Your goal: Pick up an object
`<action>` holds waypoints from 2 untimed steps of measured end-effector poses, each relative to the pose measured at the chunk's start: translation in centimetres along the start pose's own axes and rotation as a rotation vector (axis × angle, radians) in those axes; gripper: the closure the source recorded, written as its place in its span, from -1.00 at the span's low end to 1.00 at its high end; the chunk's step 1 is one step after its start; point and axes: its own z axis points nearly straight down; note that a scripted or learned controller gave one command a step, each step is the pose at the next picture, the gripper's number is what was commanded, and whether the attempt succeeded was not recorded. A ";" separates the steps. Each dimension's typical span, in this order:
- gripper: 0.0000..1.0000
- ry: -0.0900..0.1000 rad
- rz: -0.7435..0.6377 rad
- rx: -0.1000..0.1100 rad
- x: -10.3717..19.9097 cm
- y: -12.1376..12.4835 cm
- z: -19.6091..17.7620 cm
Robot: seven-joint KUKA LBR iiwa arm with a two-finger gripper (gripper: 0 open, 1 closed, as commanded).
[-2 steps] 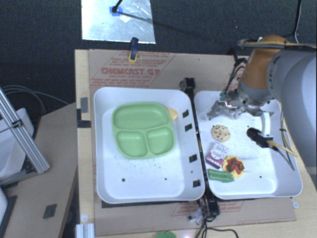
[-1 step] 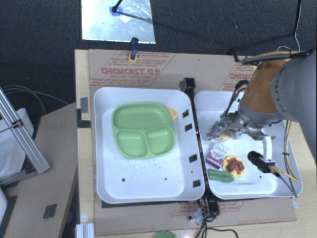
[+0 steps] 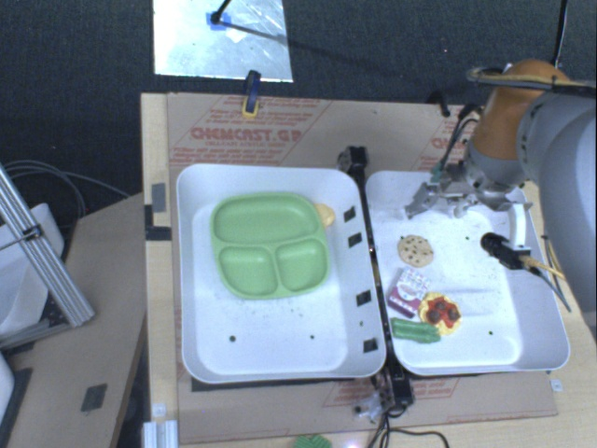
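Camera view: green pod (image 3: 415, 331) lengthwise left-right, near bin edge.

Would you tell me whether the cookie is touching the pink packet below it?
Apart. In the camera view, a strip of white bin floor shows plainly between the cookie and the pink packet.

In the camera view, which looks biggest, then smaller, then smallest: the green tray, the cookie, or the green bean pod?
1. Green tray, by far the largest.
2 and 3. Green bean pod and cookie look too alike to rank.
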 end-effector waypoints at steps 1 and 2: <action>-1.00 0.009 0.004 0.023 5.7 -15.8 0.1; -1.00 0.002 -0.002 0.001 5.3 -6.4 0.0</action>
